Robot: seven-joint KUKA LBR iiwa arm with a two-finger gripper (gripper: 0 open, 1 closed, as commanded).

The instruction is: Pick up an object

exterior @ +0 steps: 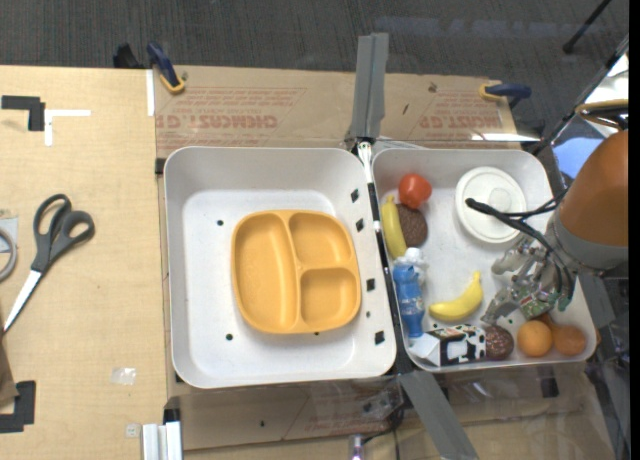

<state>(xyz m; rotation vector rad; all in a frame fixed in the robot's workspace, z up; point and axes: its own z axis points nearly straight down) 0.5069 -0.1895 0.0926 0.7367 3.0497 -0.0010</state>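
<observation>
My gripper (520, 288) hangs over the right bin (440, 163), low at its right side, just above an orange (535, 338). Nothing shows between its fingers. Left of it lies a yellow banana (458, 301). A blue bottle (407, 293), a second banana (392, 227), a brown fruit (412, 227) and a red tomato (414, 189) line the bin's left side. A white round lid (490, 203) rests at the back. A black and white box (456, 347) and a dark ball (496, 342) sit along the front edge.
The left bin (190, 248) holds a yellow divided plate (296, 270). Scissors (45, 243) lie on the bench at far left. A second orange (570, 339) sits in the right bin's front corner. Clamps (166, 66) grip the cardboard behind the bins.
</observation>
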